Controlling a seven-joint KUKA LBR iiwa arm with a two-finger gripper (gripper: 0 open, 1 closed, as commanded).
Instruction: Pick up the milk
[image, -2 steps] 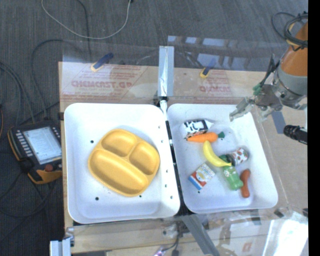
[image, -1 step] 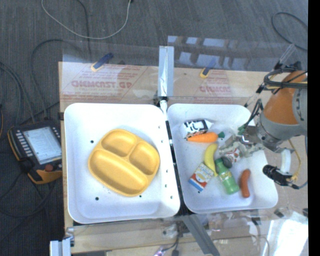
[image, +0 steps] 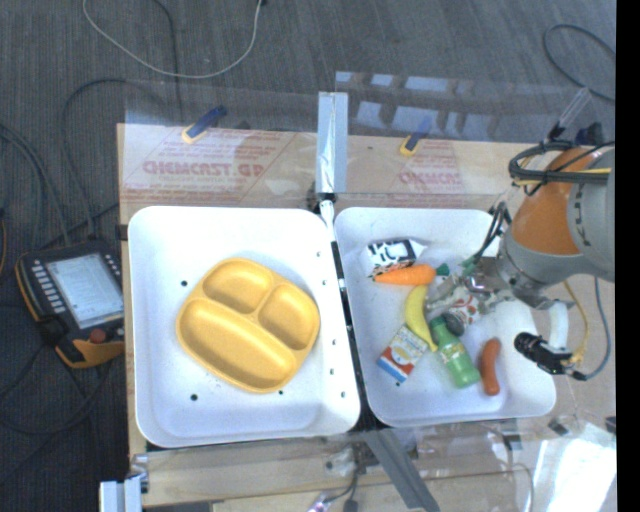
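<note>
The milk (image: 392, 252), a small black-and-white carton with a touch of blue, lies on its side at the back of the right bin (image: 520, 400), just behind an orange carrot (image: 405, 274). My gripper (image: 455, 300) hangs low over the middle of that bin. It is right of the carrot's tip and above the yellow banana (image: 416, 315) and green bottle (image: 455, 360). It is about a hand's width right and forward of the milk and not touching it. A second small carton (image: 403, 355), white with orange and blue print, lies near the bin's front.
A red sausage (image: 489, 366) lies at the right bin's front right. The left bin (image: 160, 400) holds a yellow divided plate (image: 248, 322). The arm's grey and orange wrist (image: 550, 225) and its cables overhang the right bin's right rim.
</note>
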